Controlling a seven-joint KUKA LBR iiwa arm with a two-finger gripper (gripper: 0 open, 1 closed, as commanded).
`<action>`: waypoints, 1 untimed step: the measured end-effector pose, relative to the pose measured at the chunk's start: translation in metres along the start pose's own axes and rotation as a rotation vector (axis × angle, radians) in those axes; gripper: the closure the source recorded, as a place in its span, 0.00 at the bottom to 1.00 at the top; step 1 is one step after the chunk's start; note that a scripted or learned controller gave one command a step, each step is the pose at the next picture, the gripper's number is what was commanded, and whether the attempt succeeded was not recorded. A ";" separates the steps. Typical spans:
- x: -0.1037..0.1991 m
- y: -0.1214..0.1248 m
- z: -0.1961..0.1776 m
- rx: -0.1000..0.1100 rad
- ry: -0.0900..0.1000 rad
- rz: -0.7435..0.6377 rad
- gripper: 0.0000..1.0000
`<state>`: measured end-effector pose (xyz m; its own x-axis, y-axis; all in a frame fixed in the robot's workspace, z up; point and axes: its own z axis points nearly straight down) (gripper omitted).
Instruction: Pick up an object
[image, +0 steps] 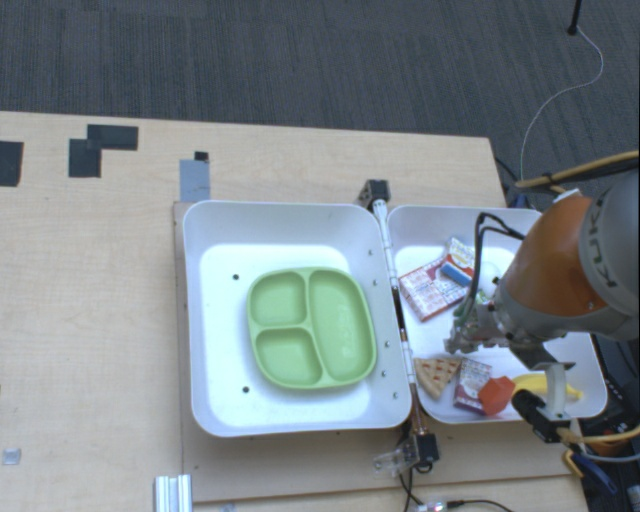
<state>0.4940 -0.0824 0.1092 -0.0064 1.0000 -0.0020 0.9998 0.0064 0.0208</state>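
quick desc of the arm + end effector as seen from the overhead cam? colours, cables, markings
The arm is a thick rounded grey body with a broad orange band above the wrist. Part of a dark printed letter shows on the grey shell at the frame's right edge. A thin black cable loops along the wrist. The end effector is small, dark grey metal.

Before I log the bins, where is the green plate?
The green plate lies in the left bin, near its middle, left of the divider.
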 end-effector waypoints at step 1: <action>0.000 0.000 0.000 0.000 0.000 0.000 0.00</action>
<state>0.4939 -0.0824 0.1092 -0.0063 1.0000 -0.0017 0.9998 0.0063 0.0205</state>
